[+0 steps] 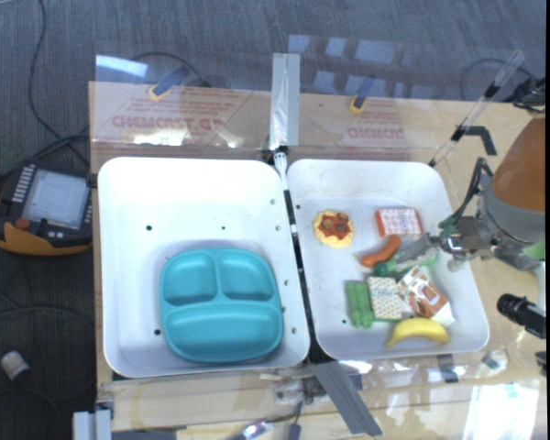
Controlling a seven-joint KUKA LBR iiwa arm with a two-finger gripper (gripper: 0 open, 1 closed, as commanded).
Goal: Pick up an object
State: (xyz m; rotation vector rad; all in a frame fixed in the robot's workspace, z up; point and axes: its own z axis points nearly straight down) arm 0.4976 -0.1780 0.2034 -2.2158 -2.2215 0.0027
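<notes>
Gripper touching an orange carrot-like toy

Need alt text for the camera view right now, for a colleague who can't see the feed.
The arm's tool reaches in from the right, low over the right bin, above a carrot, pizza slice, red packet, green piece and banana. The left bin holds a teal divided tray.

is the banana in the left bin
No, the banana lies in the right bin near its front edge, while the left bin holds a teal tray.
</notes>
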